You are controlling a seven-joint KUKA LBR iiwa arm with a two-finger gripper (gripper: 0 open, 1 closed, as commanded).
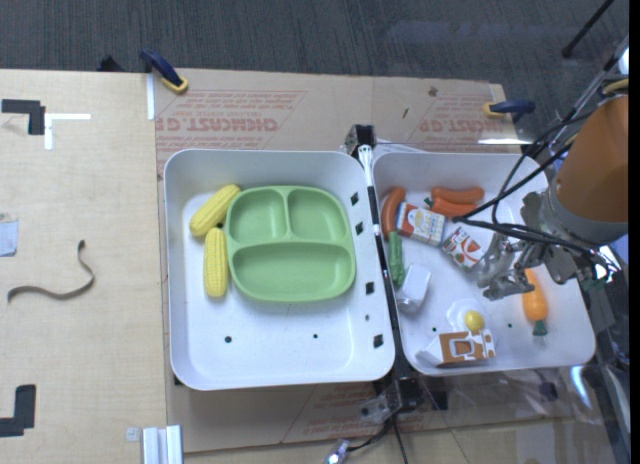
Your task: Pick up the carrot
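The carrot [536,304] is short and orange with a green stem end pointing toward the near edge. It lies in the right bin [574,354], close to that bin's right wall. My gripper [506,278] hangs over the bin just left of and slightly above the carrot, touching or nearly touching its upper end. The grey wrist and orange band [600,167] come in from the right. The metal parts and cables hide how the jaws stand, and I cannot tell whether the carrot is between them.
The right bin also holds two sausages [457,195] [391,210], two red-and-white cartons [422,222] [462,246], a green vegetable [396,258], a white cup [413,285], a lemon [474,321] and an orange box [465,348]. In the left bin [180,352] are a green divided plate [290,242] and two corn cobs [214,209] [215,262].
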